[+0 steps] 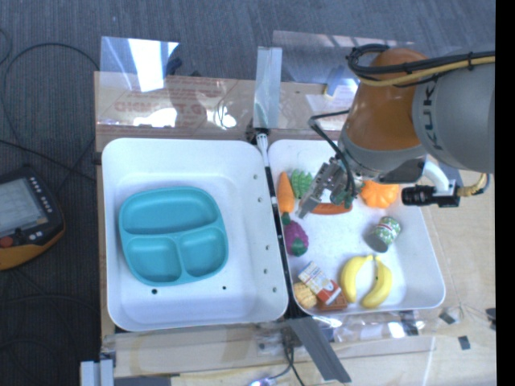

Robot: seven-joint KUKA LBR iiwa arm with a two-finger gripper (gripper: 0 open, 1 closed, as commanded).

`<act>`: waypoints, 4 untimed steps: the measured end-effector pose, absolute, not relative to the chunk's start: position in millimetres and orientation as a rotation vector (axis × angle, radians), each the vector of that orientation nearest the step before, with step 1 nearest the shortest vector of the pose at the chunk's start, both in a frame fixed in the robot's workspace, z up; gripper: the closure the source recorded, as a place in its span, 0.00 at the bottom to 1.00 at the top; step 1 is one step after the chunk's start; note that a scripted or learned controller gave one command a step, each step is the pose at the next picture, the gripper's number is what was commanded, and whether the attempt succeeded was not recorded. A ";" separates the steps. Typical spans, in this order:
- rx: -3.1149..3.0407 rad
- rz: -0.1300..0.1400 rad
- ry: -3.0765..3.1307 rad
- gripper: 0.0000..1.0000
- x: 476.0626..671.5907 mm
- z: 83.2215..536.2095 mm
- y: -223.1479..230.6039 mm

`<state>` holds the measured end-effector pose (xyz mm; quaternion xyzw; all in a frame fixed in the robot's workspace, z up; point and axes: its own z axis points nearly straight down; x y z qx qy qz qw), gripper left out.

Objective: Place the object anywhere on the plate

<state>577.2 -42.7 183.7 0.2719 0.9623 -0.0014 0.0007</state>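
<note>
The plate (pixel 171 233), teal with three compartments, sits in the left bin (pixel 121 163). I'm over the right bin (pixel 418 256), gripper (pixel 328 190) low among toy food; whether my fingers are spread or pinching, I cannot tell. Bananas (pixel 366 280) lie near the front, an orange carrot (pixel 285 191) by the divider, a purple piece (pixel 295 236) below it.
</note>
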 end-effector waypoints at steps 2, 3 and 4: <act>0.321 0.003 3.119 1.00 540.3 278.6 100.4; 0.218 0.004 3.131 1.00 548.7 301.4 186.3; 0.224 0.001 3.132 0.00 549.3 300.8 183.9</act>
